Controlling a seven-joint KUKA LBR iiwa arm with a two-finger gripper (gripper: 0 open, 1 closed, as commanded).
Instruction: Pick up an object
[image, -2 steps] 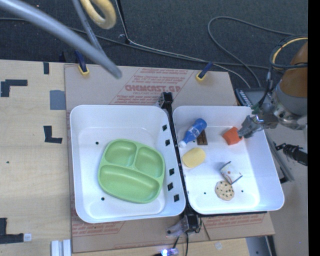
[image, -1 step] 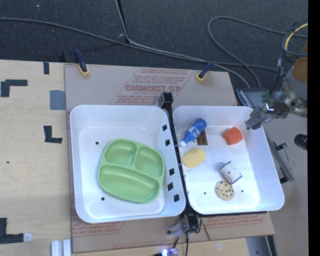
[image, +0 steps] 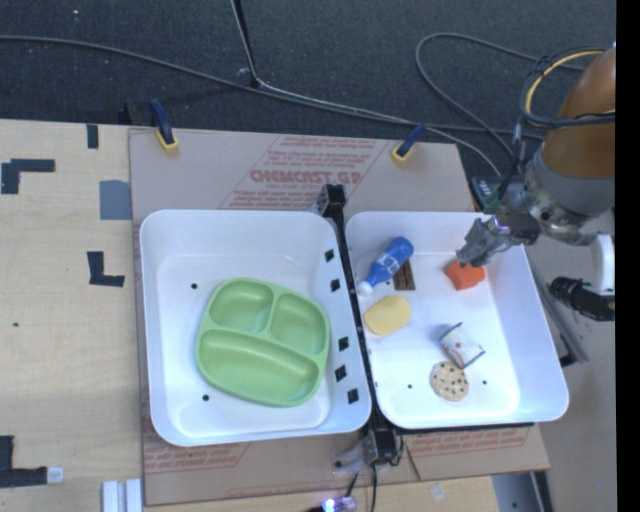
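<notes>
In the right bin (image: 530, 330) lie several small things: an orange block (image: 466, 276), a blue bottle (image: 389, 263) with a white cap, a yellow oval piece (image: 388, 316), a chocolate-chip cookie (image: 450, 381) and a small white and grey item (image: 462, 347). My gripper (image: 481, 246) hangs over the bin's upper right part, just above and to the right of the orange block, its tip close to the block's top edge. Whether it touches the block is not visible.
A green divided plate (image: 264, 340) lies in the left bin (image: 160, 300). A small brown piece (image: 404, 279) sits beside the bottle. A black divider (image: 345, 300) joins the two bins. Cables run across the dark floor behind the bench.
</notes>
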